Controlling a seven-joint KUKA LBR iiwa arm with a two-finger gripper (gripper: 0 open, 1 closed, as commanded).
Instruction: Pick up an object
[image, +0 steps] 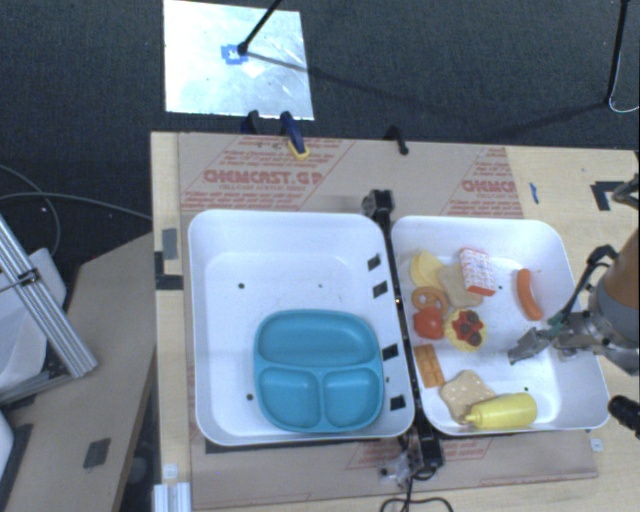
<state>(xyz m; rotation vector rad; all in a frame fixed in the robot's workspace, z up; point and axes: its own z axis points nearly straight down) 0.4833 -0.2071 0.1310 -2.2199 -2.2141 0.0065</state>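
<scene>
Mustard bottle (503, 409) lies flat, long axis left-right.

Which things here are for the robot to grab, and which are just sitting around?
For the job:
two-finger gripper
yellow plastic mustard bottle
orange toy sausage
red toy tomato
tan toy bread slice
red and white carton

Just lying about:
blue divided plastic tray
left white bin

Smooth white plastic bins (290, 235), matt blue plastic tray (320, 370), bench top (420, 180) seemingly cardboard
</scene>
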